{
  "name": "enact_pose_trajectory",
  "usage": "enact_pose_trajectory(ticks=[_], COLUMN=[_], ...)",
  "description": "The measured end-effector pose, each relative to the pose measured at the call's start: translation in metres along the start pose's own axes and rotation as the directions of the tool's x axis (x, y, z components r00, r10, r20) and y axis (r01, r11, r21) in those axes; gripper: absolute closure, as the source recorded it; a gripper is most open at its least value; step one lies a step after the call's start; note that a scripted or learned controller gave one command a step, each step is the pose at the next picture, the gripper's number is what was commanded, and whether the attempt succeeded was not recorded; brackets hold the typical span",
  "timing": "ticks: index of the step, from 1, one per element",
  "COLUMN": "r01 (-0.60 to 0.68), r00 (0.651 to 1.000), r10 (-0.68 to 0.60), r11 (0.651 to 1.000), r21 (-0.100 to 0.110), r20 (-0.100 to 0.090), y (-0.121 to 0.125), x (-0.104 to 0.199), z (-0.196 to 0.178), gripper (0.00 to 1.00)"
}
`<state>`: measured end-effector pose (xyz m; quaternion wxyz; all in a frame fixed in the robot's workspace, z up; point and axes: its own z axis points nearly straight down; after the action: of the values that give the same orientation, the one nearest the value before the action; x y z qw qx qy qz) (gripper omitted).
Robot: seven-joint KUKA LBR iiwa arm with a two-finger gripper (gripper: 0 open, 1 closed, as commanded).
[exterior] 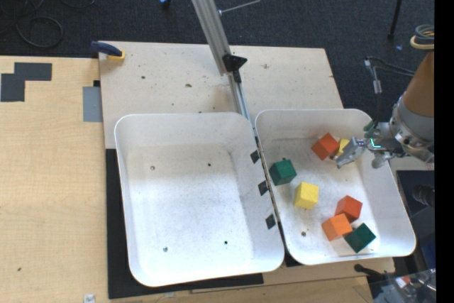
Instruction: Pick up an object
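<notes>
Green, the dark cube (360,237) sits nearest in the right white bin (386,184), touching an orange cube (337,226) with a red-orange cube (349,207) just behind. Farther back lie a yellow cube (306,195) and a second green cube (283,171). My gripper (360,152) hangs over the bin's far right part, jaws spread, pinching nothing. Just beside my fingertips rest a small yellow block (345,145) and an orange cube (325,146). Left white bin (142,135) adjoins.
</notes>
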<state>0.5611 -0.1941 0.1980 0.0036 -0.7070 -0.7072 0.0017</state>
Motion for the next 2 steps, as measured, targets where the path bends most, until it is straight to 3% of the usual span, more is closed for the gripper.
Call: enact_pose_trajectory(ticks=[1,2], r01=[0.0,0.0], r00=[1.0,1.0], r10=[0.0,0.0], r11=[1.0,1.0], r21=[-0.004,0.0], r20=[0.001,0.0], y=[0.001,0.004], x=[0.0,0.0], z=[-0.002,0.042], gripper=[0.0,0.0])
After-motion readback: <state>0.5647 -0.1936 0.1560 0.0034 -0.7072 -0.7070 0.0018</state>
